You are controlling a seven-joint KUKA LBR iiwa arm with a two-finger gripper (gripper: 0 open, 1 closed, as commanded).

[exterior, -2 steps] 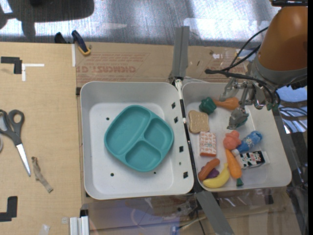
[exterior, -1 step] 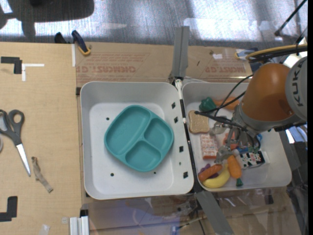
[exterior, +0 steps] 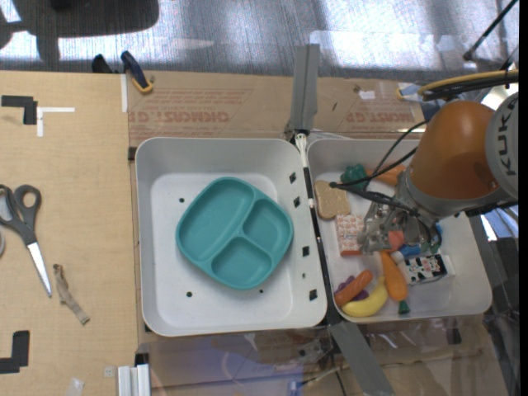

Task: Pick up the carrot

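The carrot [exterior: 394, 276] is orange with a green tip and lies in the right bin [exterior: 462, 304], pointing toward the front edge. My gripper [exterior: 385, 235] hangs just behind the carrot's upper end, over the middle of the right bin. The arm's orange band [exterior: 454, 151] hides the bin's back right part. I see nothing lifted off the bin floor.
A yellow banana [exterior: 368, 304] and a purple-orange piece [exterior: 354, 285] lie left of the carrot. A toast slice [exterior: 332, 199], a dotted white card [exterior: 347, 233], a green item [exterior: 355, 172] and a printed card [exterior: 426, 265] share that bin. A teal divided plate [exterior: 235, 233] sits in the left bin [exterior: 157, 304].
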